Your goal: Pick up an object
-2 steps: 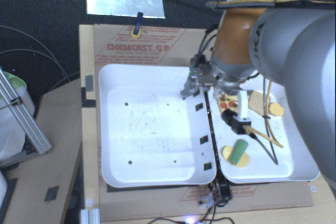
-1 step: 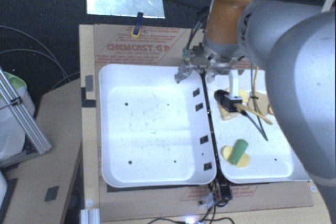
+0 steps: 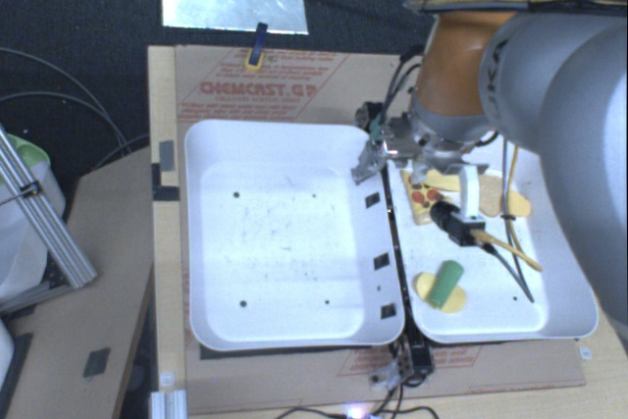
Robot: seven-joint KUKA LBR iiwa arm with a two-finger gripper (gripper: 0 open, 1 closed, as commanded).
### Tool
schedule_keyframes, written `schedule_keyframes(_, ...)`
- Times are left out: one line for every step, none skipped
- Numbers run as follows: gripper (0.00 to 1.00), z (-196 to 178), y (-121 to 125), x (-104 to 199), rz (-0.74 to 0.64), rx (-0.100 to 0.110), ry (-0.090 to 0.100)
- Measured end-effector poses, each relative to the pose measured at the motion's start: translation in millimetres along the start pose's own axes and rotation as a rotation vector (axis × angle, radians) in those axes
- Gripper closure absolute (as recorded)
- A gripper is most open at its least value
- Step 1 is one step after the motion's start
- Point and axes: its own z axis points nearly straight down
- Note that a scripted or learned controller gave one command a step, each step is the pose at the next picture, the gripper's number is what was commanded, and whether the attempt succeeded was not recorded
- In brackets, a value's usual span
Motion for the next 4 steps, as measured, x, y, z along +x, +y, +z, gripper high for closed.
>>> schedule_keyframes(0.0,-1.0,34.8,-53.9,0.001,-0.007,-0.001)
schedule_keyframes(0.0,0.5,-49.6,-39.5,-0.001,0.003,0.003)
schedule_keyframes(0.0,-0.9,17.3,-49.3,-0.006,-0.009,0.0)
schedule_keyframes(0.0,0.3,-46.0,-51.1,-0.001,0.001,0.002)
